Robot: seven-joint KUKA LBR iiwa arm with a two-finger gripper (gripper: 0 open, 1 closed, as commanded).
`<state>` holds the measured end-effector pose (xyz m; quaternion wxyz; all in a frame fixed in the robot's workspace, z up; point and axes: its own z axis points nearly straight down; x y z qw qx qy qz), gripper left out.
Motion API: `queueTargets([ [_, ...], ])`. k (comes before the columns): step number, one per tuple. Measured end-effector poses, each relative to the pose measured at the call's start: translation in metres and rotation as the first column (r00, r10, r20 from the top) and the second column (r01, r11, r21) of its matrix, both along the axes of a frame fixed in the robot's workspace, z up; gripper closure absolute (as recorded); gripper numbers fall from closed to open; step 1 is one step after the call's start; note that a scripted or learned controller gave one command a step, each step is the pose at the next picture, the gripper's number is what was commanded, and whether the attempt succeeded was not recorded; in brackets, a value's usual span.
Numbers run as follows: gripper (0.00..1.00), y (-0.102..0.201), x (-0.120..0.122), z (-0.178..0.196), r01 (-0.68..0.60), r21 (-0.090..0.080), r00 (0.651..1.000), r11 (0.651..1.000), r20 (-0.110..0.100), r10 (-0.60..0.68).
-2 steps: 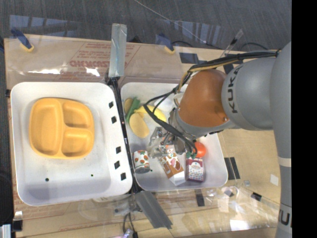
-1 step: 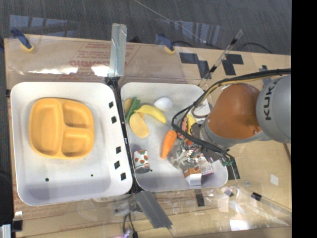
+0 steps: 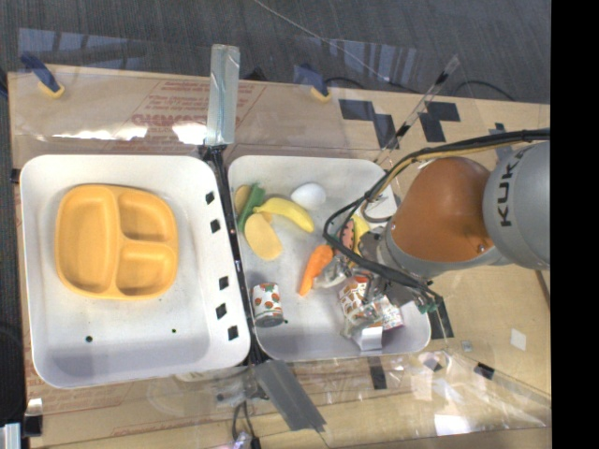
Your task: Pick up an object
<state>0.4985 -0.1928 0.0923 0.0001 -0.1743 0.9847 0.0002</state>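
Camera view, looking down at a slant on two white bins side by side. In the left bin (image 3: 42, 344): a yellow divided plate (image 3: 116, 240), lying flat toward the upper half, well apart from everything else.

In the right bin (image 3: 281, 342): a banana (image 3: 285, 213) near the top left, just beside a green piece (image 3: 247, 200) at the bin's left wall. Just below the banana, a pale yellow oval piece (image 3: 263, 237). To the banana's right, a white egg-shaped object (image 3: 308, 195). Nearer the middle, a toy carrot (image 3: 314, 267), tilted, its thick end up and to the right. At the lower left of this bin, a small patterned cup (image 3: 268, 304), lying close to the wall between the bins.

Reaching in from the right: the grey arm with its orange band (image 3: 440, 213), bulking over the right half of the right bin, black cables looping around it. Below the band, the gripper (image 3: 367, 309), low in the bin's lower right part, among a cluster of small printed and white objects (image 3: 370, 330). Cannot tell how far apart the gripping parts stand, nor whether anything sits between them: too cluttered and too small to make out. Gripper close to the carrot's upper end, contact not clear. Carrot, banana, egg and cup all resting on the bin floor.
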Motion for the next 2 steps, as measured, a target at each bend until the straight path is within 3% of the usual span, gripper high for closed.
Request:
queueTargets([
  [1, 0.00, 0.051, -0.006, -0.001, 0.132, 0.001, 0.991, 0.991, -0.002, -0.132],
  [2, 0.00, 0.087, 0.049, 0.002, 0.524, -0.006, 0.852, 0.852, 0.009, -0.524],
])
